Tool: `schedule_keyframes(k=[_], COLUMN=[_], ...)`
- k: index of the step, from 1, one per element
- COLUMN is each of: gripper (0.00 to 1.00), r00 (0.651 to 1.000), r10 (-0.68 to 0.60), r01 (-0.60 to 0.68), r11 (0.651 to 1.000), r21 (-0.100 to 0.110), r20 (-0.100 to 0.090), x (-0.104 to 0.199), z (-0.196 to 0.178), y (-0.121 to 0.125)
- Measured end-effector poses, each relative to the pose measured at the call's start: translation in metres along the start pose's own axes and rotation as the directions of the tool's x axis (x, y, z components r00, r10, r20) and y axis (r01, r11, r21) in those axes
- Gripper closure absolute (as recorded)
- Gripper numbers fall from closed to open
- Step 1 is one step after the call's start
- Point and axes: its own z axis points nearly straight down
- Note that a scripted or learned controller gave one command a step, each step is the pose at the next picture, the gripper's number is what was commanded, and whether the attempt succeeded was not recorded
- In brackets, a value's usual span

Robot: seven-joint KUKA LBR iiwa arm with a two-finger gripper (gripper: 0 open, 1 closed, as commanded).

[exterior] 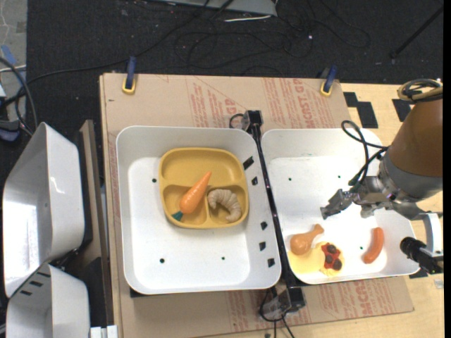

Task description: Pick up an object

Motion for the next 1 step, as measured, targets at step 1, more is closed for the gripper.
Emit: schedule_keyframes(k=[1], gripper=[0.0], r00=[1.0], r10=[0.003], r01=[-0.003], r11=[1.0], r21=[0.004], r20=[-0.001], x=[-0.0043], z=[0.0448], y=[-0.0041])
